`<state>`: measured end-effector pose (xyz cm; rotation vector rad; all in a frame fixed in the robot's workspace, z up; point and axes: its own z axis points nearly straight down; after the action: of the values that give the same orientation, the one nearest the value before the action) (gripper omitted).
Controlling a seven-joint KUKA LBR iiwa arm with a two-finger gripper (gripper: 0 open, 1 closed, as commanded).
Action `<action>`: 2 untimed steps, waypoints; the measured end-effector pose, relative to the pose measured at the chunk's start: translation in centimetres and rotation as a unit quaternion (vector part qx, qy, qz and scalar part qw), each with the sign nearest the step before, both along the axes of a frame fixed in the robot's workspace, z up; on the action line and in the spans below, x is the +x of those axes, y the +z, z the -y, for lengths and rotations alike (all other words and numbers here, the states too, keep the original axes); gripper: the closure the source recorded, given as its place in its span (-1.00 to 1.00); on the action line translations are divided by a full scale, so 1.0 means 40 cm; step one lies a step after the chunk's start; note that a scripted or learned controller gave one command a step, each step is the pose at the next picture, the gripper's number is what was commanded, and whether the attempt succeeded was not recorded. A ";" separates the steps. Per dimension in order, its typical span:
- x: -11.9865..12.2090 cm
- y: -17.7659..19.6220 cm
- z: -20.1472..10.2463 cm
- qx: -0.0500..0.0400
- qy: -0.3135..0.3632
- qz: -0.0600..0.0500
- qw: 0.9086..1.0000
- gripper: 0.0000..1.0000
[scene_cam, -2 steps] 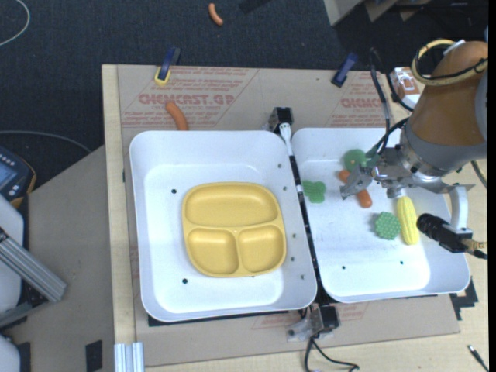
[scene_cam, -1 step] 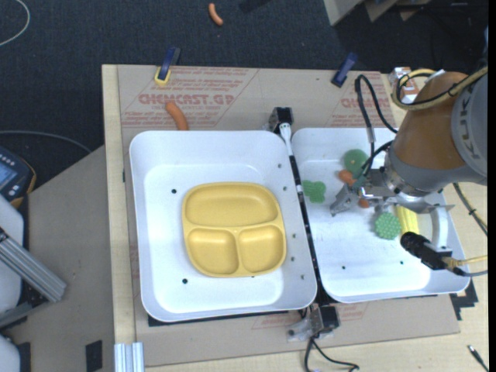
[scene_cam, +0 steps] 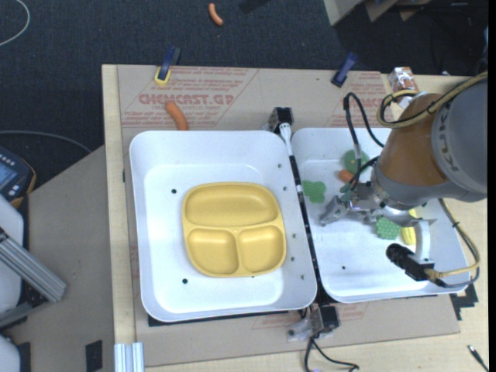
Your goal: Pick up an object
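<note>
Two white bins (scene_cam: 147,208), one yellow tray (scene_cam: 232,229), three green pieces (scene_cam: 314,190), two orange sausages (scene_cam: 177,115), two clamps (scene_cam: 165,66)

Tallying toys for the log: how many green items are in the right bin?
3 visible: one near the bin's left wall, one further back, one beside the end effector. The arm may hide more.

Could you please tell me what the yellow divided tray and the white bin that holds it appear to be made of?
Yellow three-compartment tray: probably moulded plastic, matte, with soft rounded ridges. Left white bin: likely thin formed plastic, smooth with a slight sheen and rounded corners.
</note>
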<state>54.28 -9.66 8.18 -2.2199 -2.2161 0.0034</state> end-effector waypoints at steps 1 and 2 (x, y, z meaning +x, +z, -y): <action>0.003 0.033 0.001 -0.001 0.000 0.003 1.000 1.00; 0.018 0.147 0.015 -0.002 0.001 0.005 1.000 1.00</action>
<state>55.02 -10.28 14.05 -2.2255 -2.2253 -0.0042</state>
